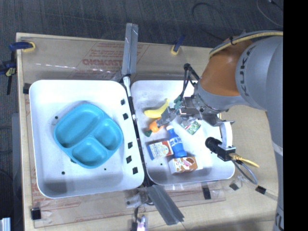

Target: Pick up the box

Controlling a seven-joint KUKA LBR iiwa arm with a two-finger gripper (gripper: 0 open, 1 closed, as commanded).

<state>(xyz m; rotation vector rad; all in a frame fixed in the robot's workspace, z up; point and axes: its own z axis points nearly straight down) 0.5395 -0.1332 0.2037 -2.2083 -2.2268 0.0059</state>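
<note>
Two small boxes lie in the right bin [211, 170]. One is a blue and white carton [159, 149] near the bin's left wall. The other is a red and brown carton [183, 164] at the front. A blue bottle [175, 144] lies between them, pointing up towards my gripper [172, 114]. My gripper hangs over the middle of the right bin, beside a yellow banana [156, 111] and an orange item [155, 126], and behind both boxes. Nothing shows held in it.
A green and white packet [192, 127] lies just right of the gripper. The left bin [43, 177] holds a blue divided tray [88, 134]. A grey divider bar [129, 52] runs between the bins. The grey arm with its orange band [222, 76] covers the right bin's back right.
</note>
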